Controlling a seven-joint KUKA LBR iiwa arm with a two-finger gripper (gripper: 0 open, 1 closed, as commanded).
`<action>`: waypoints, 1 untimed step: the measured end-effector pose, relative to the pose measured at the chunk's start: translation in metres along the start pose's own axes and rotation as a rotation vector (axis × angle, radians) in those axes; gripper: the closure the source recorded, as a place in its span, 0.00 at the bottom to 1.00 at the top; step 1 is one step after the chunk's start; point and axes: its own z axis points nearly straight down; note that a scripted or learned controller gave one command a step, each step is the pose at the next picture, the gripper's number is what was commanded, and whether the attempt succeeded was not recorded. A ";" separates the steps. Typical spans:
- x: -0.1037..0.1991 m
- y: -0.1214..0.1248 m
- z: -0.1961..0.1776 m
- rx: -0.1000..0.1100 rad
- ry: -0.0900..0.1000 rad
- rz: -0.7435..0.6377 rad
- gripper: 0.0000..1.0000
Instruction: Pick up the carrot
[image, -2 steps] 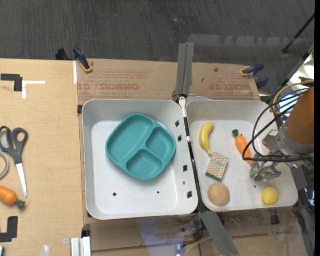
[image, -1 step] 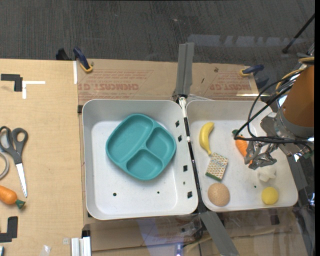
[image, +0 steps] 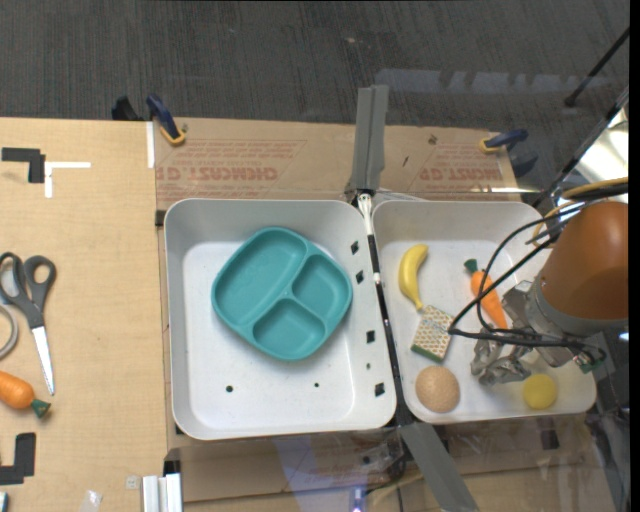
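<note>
1. Gripper (image: 503, 362) of the grey arm, seen from the one camera above the bench, hangs low in the right bin (image: 455, 212), near its front right corner. It looks like a tangle of dull metal parts under the arm's orange band (image: 595, 262), with black cables looping across it. Whether it is spread or pressed together cannot be told from this angle, and nothing can be seen gripped in it.

2. Carrot (image: 487, 297), the task's thing, lies in the right bin just behind and slightly left of the gripper. It is a slim orange taper with a small green tip at its far end, set at a slant. A black cable crosses in front of it. Whether the gripper touches it cannot be told.

3. Other things in the right bin: a smooth curved yellow banana (image: 412, 274) left of the carrot; a flat rectangular speckled sponge (image: 432, 336) below the banana; a rounded tan egg-shaped object (image: 437, 389) at the front; a small round yellow lemon (image: 540, 391) just right of the gripper.

4. Left bin (image: 178, 330), shallow, white and glossy, holds a teal plastic plate (image: 283, 292) with rounded corners and three compartments, turned at an angle.

5. Left of the bins, on the pale wooden bench (image: 90, 250), lie scissors (image: 32, 312) with grey handles and a second orange carrot-like toy (image: 18, 391), well apart from the gripper.

6. Brown cardboard (image: 260, 165) with printed lettering lies behind the bins.
</note>
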 end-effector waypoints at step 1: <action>-0.038 0.039 -0.161 0.002 -0.003 0.073 1.00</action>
